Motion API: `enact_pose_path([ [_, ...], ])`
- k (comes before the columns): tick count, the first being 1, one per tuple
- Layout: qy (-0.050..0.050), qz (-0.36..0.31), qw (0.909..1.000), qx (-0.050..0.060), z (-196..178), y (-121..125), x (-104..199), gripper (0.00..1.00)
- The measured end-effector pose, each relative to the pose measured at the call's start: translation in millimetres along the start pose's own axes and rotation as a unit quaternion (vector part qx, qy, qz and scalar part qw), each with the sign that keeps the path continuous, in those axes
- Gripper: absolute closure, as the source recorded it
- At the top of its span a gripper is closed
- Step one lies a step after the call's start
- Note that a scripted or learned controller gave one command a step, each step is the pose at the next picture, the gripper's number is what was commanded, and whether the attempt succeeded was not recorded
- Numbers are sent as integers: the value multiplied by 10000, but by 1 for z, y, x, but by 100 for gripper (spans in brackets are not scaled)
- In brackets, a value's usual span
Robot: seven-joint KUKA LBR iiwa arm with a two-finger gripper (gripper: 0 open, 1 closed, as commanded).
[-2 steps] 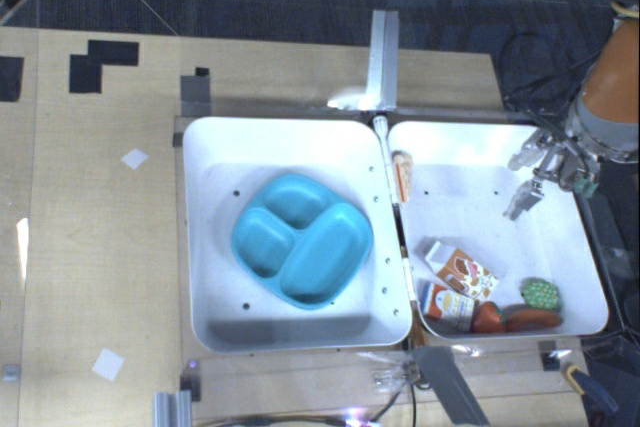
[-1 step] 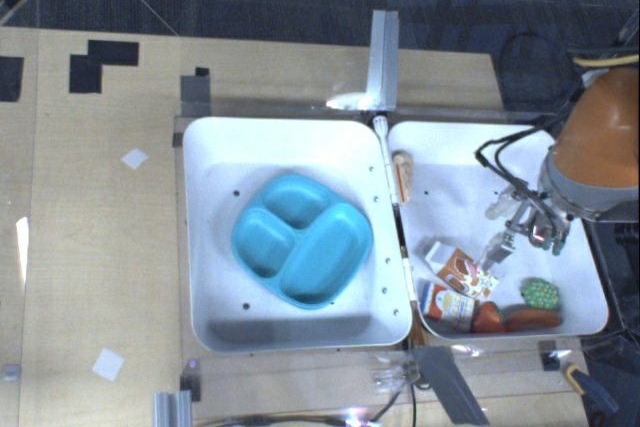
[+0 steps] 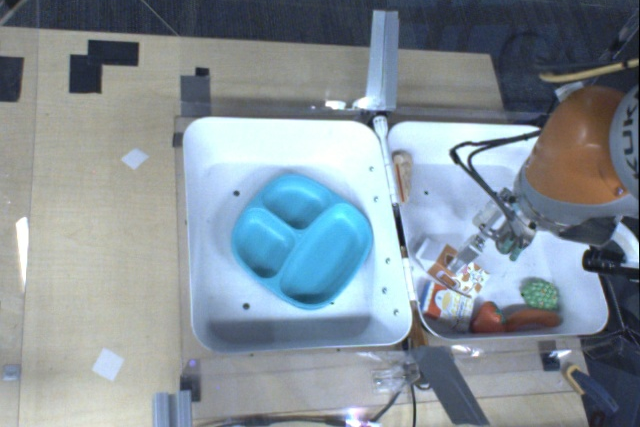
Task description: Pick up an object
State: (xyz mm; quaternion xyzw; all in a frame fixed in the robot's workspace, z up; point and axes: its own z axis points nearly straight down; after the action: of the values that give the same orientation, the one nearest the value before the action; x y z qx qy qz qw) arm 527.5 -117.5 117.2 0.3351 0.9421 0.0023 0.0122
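My gripper reaches down and to the left into the right bin, below the arm's orange band. Its tip is right over the upper edge of a small orange and white carton near the bin's front left corner. Whether it touches the carton is unclear. A red pepper-like toy and an orange carrot-like toy lie along the front wall. A green knobbly object sits just behind them. A thin brown stick-shaped item lies against the bin's left wall.
The left bin holds a blue three-part plate. A metal post rises behind the wall between the bins. Black cables loop over the right bin's back half.
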Motion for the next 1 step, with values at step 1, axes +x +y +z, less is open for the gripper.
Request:
enact_pose_path([
  [1,97,78,9999,53,19,10,-24,0],
])
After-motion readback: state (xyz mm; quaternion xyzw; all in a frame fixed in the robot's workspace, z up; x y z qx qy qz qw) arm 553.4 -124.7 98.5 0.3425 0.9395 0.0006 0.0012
